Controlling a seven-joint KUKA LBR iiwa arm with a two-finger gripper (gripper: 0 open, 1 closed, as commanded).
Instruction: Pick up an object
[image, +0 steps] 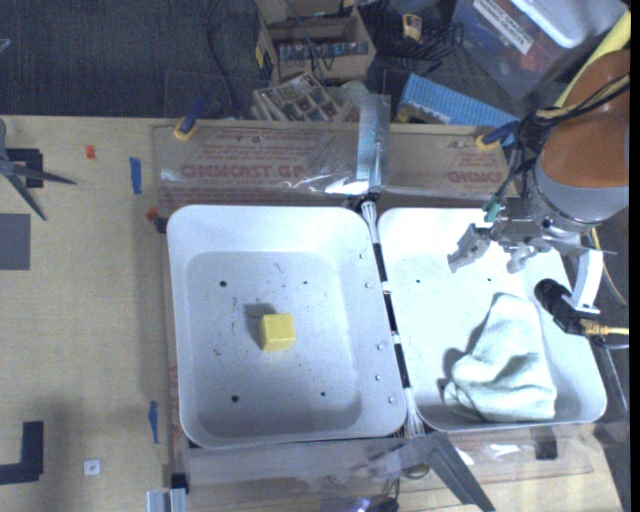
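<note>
A small yellow block (278, 331) lies near the middle of the left bin (200, 250). A crumpled white cloth (505, 365) fills the lower part of the right bin (420, 240). My gripper (490, 250) hangs over the upper part of the right bin, above the cloth and apart from it. Its two fingers are spread and nothing sits between them.
A cardboard strip with clear plastic wrap (300, 165) runs along the far side of both bins. Black cables (560, 305) hang off the wrist near the right bin's right wall. Boxes and clutter (310, 60) stand beyond the bench.
</note>
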